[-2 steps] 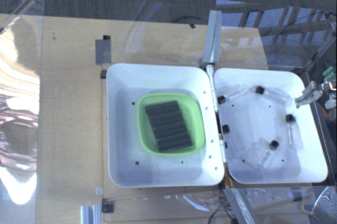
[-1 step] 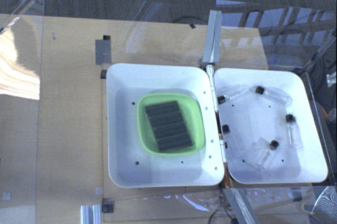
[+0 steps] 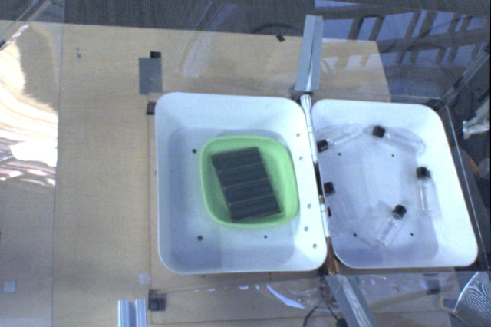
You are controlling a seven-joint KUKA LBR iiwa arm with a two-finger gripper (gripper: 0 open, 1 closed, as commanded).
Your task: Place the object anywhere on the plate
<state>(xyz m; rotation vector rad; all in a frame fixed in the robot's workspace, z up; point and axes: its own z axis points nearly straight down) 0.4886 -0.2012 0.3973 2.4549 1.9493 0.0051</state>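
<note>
Dark block (image 3: 245,184) centred on green plate (image 3: 212,199)

Block (image 3: 245,184) on plate (image 3: 285,199) — left bin (image 3: 176,241) (vials (image 3: 387,224) right).

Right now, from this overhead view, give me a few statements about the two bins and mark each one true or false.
1. The green plate sits in the left bin. True.
2. A dark ridged block lies on the plate. True.
3. The right bin holds a red cup. False: it holds clear vials with black caps.
4. The plate is upside down. False: it lies rim up.
</note>
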